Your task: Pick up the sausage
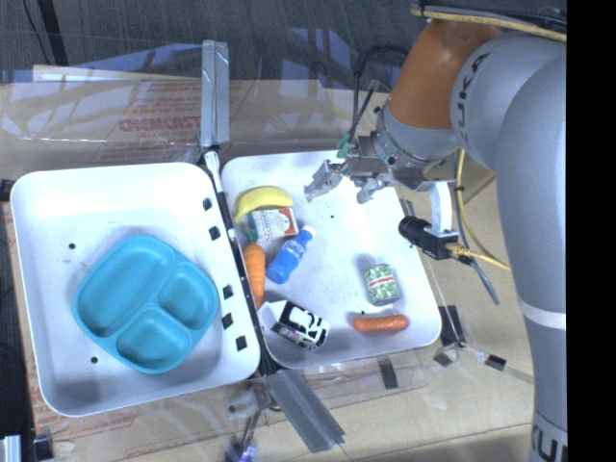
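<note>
Looking down at the bench, you are seeing two white bins side by side, and the sausage (380,323) is lying flat in the right bin (332,349), close to its near rim and toward the near right corner, with bare floor all round it. A green and white can (381,283) is sitting just beyond it, apart from it. The gripper (339,181) is hanging over the far part of that bin, well apart from the sausage, its two fingers spread wide and nothing sitting between them.

Open floor is lying in the middle of the right bin, between the gripper and the can. The left side of that bin is crowded: one banana (263,199), one small carton (270,224), one blue bottle (290,255), one carrot (254,270) pressing along the divider between the bins, and one black and white toy car (302,326) by the near rim. The carton's label is too blurred for you to read, and the banana is partly covered by it.

The left bin (58,210) is holding one blue divided tray (146,301) with three compartments, sitting toward its near side.

The arm (500,104) is filling the right side, cut off by the frame edge
</note>
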Controlling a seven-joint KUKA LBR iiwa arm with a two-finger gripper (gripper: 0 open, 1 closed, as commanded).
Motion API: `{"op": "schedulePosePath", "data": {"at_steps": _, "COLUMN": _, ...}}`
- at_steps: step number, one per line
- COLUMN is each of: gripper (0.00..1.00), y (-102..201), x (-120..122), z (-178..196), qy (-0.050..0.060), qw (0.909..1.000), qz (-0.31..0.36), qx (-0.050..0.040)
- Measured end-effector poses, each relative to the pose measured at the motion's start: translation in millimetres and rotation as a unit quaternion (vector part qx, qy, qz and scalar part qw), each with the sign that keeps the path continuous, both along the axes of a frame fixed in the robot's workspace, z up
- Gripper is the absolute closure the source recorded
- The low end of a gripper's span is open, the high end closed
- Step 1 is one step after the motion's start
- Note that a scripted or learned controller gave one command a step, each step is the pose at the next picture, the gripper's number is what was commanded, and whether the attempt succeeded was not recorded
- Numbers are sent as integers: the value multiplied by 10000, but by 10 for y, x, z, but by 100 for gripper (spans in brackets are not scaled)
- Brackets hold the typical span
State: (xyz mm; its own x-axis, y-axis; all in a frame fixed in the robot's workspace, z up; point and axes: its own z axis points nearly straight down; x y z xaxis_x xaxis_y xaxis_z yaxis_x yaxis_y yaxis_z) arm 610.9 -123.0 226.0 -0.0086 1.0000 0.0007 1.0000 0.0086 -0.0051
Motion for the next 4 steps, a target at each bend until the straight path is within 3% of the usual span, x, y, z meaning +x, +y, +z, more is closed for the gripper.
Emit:
{"op": "schedulePosePath", "data": {"at_steps": 1, "gripper": 0, "y": -581, "x": -685, "z": -87, "qy": -10, "qw": 9999, "qz": 152, "qx": -3}}
{"op": "schedulePosePath", "data": {"at_steps": 2, "gripper": 0, "y": -878, "x": -1221, "z": -686, "qy": -10, "qw": 9974, "qz": 720, "qx": 4}}
{"op": "schedulePosePath", "data": {"at_steps": 3, "gripper": 0, "y": -963, "x": -1261, "z": -1168, "qy": -165, "qw": 9893, "qz": 1442, "qx": -122}}
{"op": "schedulePosePath", "data": {"at_steps": 4, "gripper": 0, "y": -750, "x": -1263, "z": -1175, "qy": -140, "qw": 9770, "qz": 2127, "qx": -83}}
